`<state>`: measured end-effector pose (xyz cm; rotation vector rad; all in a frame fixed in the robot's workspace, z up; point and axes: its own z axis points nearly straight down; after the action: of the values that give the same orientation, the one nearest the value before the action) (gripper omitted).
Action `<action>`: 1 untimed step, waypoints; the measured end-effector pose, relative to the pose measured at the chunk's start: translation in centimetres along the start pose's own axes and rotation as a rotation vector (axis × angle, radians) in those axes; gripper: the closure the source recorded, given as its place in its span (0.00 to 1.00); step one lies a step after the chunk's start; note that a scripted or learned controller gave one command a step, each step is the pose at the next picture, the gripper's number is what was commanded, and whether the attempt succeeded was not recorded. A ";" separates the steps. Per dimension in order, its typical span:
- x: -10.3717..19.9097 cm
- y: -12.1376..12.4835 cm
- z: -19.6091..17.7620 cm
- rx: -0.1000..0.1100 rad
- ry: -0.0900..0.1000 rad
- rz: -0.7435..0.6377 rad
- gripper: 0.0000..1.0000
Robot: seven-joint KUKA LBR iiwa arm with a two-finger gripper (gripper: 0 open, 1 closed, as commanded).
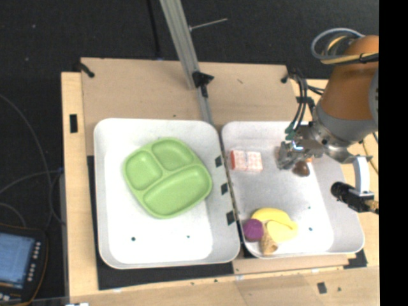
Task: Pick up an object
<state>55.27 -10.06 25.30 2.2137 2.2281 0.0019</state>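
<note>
My gripper (292, 156) hangs over the upper right part of the right bin (319, 234), at the end of the grey and orange arm (347, 101). A small brown thing (302, 167) sits right at its tip; whether it is gripped is unclear. A pink and white box (246, 160) lies to the gripper's left, apart from it. At the bin's front edge lie a yellow banana-like piece (275, 222), a purple ball (253, 229) and a tan piece (268, 244), packed together.
The left bin (111, 234) holds a green divided plate (167, 177). A slanted metal post (185, 43) rises behind the bins. A black part (349, 195) of the arm hangs over the right bin's right rim.
</note>
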 end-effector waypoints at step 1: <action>5.7 -0.7 -0.6 0.000 0.002 -0.001 1.00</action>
<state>54.58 -4.34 25.87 2.2128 2.2304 0.0044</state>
